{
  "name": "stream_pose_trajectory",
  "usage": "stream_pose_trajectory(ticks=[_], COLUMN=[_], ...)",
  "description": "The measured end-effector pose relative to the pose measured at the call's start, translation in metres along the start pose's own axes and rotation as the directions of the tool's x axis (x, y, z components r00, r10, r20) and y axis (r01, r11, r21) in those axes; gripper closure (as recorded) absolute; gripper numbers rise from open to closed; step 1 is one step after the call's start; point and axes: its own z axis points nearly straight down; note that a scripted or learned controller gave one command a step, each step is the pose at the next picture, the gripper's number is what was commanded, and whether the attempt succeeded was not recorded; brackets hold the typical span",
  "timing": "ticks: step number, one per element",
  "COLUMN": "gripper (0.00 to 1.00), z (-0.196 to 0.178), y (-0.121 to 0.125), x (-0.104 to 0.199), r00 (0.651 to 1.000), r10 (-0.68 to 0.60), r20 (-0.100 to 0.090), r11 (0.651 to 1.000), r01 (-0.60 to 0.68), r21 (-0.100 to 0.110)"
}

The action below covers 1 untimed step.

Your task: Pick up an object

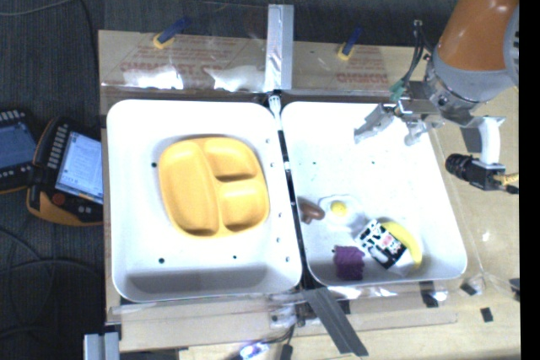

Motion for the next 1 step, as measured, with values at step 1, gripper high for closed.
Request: stream_pose_trajectory(ticks=[1], gripper=[0.00], z=[0.0783], y=[0.0177], x=[0.0109], r00=[1.000], r10=[-0.011], r20=[0.002], r11=[1.000], r01=[0.011], r21=[0.001])
